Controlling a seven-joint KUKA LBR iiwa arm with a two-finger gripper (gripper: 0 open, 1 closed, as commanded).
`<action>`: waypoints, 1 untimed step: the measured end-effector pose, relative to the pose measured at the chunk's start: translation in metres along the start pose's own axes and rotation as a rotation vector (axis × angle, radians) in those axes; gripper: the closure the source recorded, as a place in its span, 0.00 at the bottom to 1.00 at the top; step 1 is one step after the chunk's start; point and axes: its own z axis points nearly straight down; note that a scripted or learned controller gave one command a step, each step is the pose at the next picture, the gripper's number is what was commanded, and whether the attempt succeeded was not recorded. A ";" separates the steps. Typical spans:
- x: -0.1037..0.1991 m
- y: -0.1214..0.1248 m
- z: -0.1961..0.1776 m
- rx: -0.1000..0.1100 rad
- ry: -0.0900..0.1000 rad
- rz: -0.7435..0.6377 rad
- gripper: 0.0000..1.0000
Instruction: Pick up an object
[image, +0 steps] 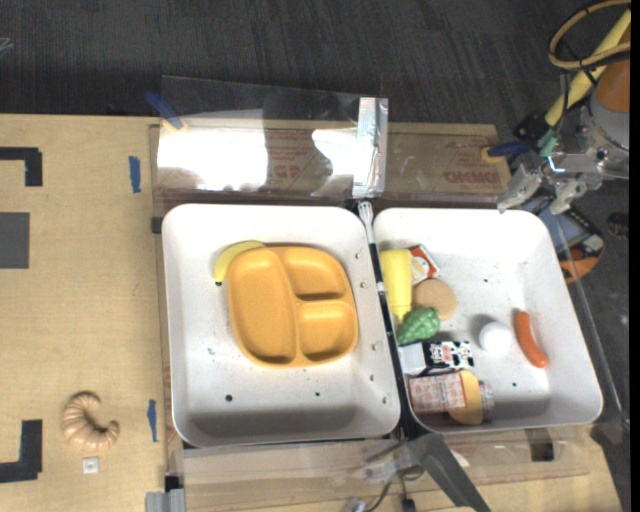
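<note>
You have two shallow white bins side by side on the bench: the left bin (190, 330) and the right bin (560, 300). The largest thing is an orange plastic tray with three compartments (292, 303), lying in the middle of the left bin; a yellow banana (232, 256) pokes out from under its upper left edge, mostly covered by it. Out on the bench to the far left, well apart from both bins, a tan croissant-shaped toy (88, 420) lies alone.

In the right bin the clutter hugs the left wall. A yellow bottle (396, 280) lies lengthwise beside a white-and-red carton (424, 261); a round tan bun (435, 297) touches a green leafy toy (419, 325) below it. Lower down, a black-and-white printed pack (449, 353) sits above a clear jar with an orange end (450, 396). A white ball (494, 337) and an orange carrot-like stick (531, 339) lie apart toward the right.

The gripper (545, 185) hangs above the right bin's upper right corner, clear of everything; whether its fingers are spread or closed you cannot tell.
</note>
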 end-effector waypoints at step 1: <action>-0.024 -0.014 0.151 -0.008 0.006 -0.212 0.00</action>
